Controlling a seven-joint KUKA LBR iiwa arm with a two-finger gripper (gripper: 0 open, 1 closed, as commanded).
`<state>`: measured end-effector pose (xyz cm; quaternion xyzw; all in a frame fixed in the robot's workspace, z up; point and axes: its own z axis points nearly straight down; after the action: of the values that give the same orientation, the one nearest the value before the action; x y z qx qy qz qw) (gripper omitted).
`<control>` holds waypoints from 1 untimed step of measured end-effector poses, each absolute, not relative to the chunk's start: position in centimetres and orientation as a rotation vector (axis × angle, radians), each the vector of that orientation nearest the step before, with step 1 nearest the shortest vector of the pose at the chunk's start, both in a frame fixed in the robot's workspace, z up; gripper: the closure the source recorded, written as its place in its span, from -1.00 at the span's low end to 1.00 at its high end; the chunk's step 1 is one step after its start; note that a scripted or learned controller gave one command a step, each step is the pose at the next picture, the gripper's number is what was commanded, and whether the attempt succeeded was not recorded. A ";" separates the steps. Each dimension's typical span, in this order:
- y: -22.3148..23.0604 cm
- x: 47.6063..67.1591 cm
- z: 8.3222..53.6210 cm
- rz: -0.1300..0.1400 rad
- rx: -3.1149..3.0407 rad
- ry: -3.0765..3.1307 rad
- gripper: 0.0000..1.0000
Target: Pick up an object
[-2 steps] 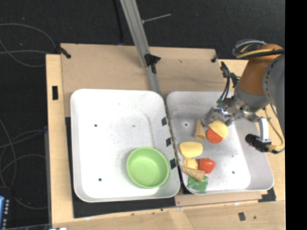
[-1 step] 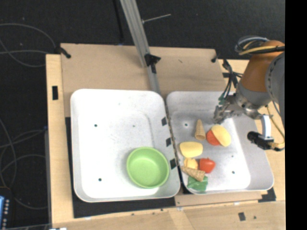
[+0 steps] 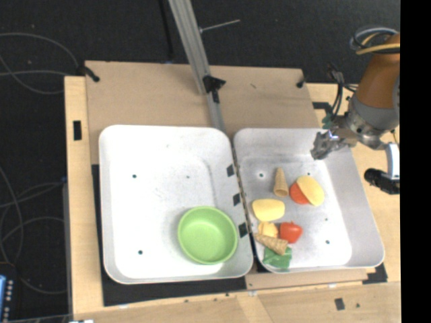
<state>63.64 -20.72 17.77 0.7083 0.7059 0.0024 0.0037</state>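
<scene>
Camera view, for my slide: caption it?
Claw hovers over right bin of toy food; green bowl sits in left bin.

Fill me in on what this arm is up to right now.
The gripper sits above the upper right part of the right bin, with nothing visibly in its grasp. Small toy foods lie below it, among them a cone, a yellow-and-orange piece and a yellow piece. A green bowl sits in the left bin.

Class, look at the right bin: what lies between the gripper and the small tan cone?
In the camera view, only bare white bin floor separates the gripper from the tan cone; nothing lies on that stretch.
</scene>
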 end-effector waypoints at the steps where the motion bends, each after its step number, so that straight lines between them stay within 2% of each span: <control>1: -21.2 63.1 22.5 0.005 2.220 2.215 1.00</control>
<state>63.11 -21.19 22.51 0.7080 0.7062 0.0017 0.0027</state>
